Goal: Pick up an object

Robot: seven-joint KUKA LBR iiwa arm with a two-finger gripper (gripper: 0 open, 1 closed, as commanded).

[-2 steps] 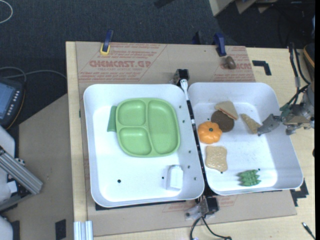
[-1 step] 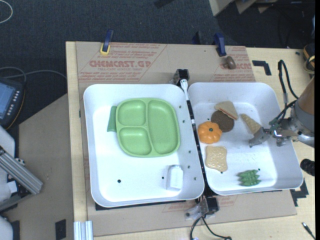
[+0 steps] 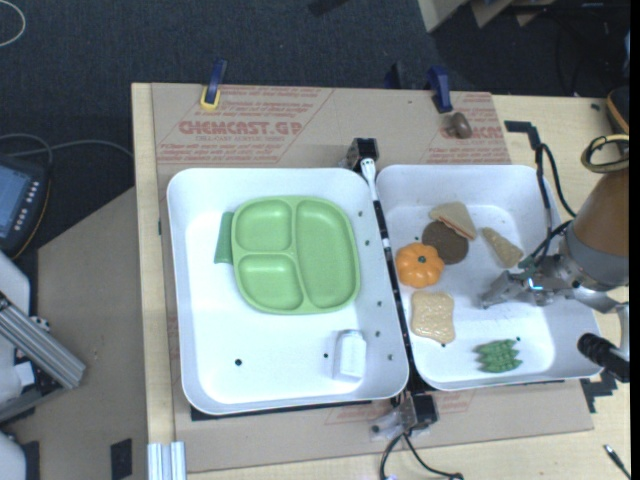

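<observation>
Looking down at a slant on a light wood bench (image 3: 100,298) topped by a brown cardboard sheet (image 3: 300,118) with red print, clipped at the back edge by a yellow clamp (image 3: 211,94) and a blue clamp (image 3: 438,88). Dark carpet lies behind the bench, with cables and grey hardware at the left edge.

Two shallow white bins sit side by side on the cardboard. Left bin (image 3: 200,348) holds a green divided plate (image 3: 295,253) — three compartments, long axis running roughly left-right — and a small white block (image 3: 349,355) near the front right corner.

Right bin (image 3: 440,373) holds the loose items: an orange toy pumpkin (image 3: 418,265), stem up, beside the left wall; a dark brown round piece (image 3: 443,242) just behind it, with a tan slice (image 3: 455,218) overlapping its top; a tan wedge (image 3: 500,246) further right, long axis diagonal with its narrow end toward the front right; a pale cracker-like slab (image 3: 433,316) in front of the pumpkin, long axis near front-to-back; a green leafy piece (image 3: 497,355) near the front wall, long axis left-right.

Arm comes in from the right, orange band visible. Gripper (image 3: 505,290) hovers low over the right bin's right half, fingers pointing left, between the wedge and the green piece — nothing seen between them; how wide they stand, can't tell.
</observation>
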